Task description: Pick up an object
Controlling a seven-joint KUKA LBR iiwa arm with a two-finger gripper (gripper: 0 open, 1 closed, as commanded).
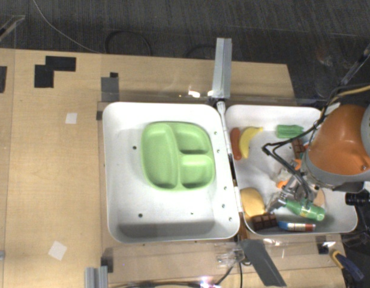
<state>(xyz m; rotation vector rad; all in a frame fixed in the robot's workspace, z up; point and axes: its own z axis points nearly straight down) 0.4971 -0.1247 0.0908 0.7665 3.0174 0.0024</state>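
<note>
The right bin [256, 116] holds several small objects. A yellow banana [250, 140] lies beside a red sausage-shaped piece [235, 144] near its left wall. A green piece [289, 131] lies at the back. A tan rounded piece [252, 201] and a dark brown block [264, 222] sit at the front left. A green bottle [304, 209] lies at the front, above a red and blue pen [297, 225]. My gripper [291, 188] hangs low over the bin's middle, just above the green bottle, under the orange-banded wrist [343, 146]. Cables and the wrist hide much of it.
The left bin [122, 221] holds a green divided plate [176, 155]. A metal post [220, 68] stands behind the wall shared by the bins. The wooden bench [47, 179] spreads to the left.
</note>
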